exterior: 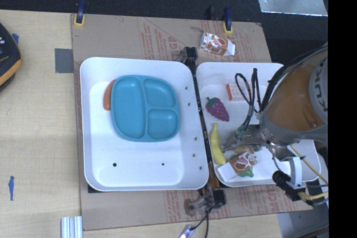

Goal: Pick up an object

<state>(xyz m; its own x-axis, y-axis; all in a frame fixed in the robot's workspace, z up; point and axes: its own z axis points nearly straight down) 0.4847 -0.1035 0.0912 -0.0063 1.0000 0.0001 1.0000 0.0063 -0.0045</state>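
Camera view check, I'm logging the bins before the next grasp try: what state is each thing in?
Blue plate: flat in left bin, covering an orange item's edge.
Grapes: lying free in right bin.
Banana: lying along the right bin's left wall.
Packet: outside the bins.

Orange item (107, 95) mostly under blue tray (146, 108); pincer (244, 139) blurred

Cardboard-covered bench (33, 136) with two white bins (89, 120), snack packet (217, 44).
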